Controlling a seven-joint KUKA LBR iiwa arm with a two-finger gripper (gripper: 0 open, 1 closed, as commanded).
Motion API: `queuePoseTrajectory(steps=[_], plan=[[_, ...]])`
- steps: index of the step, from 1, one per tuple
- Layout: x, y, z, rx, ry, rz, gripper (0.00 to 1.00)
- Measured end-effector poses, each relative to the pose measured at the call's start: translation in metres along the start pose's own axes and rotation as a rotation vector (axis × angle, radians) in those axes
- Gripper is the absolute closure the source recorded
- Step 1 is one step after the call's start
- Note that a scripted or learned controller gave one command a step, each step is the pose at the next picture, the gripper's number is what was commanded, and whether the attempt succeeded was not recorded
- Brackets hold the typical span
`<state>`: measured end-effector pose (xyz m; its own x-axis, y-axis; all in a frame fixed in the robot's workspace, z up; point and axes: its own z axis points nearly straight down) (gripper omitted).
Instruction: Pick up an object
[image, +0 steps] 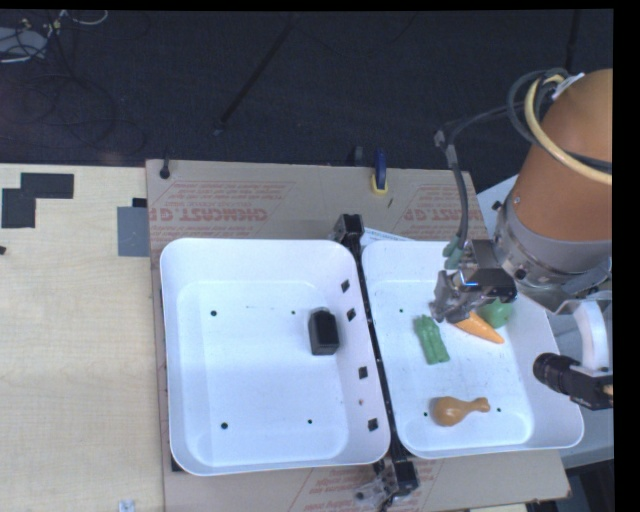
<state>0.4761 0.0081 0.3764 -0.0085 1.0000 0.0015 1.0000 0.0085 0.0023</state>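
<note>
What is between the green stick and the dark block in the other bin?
In the camera view, just white bin floor and the black divider separate the green stick from the dark block.

A pale wooden worktop (70, 330) is stretching out to the left, with dark patches (40, 192) sitting near its far edge. A brown cardboard sheet (265, 200) printed with red lettering is lying on the worktop and is carrying two shallow white bins side by side, the left bin (190, 270) and the right bin (400, 265), which are touching along their inner edges toward the worktop's right side.
</note>
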Motion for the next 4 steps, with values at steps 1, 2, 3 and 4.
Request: queuePoseTrajectory(steps=[1, 2, 3, 4], plan=[[-0.004, 0.0, -0.006, 0.008, -0.002, 0.006, 1.0], [-0.057, -0.002, 0.053, 0.011, -0.003, 0.014, 1.0], [-0.139, -0.004, 0.126, 0.012, -0.002, 0.016, 1.0], [-0.043, 0.0, 0.095, 0.003, 0.002, -0.002, 1.0]])
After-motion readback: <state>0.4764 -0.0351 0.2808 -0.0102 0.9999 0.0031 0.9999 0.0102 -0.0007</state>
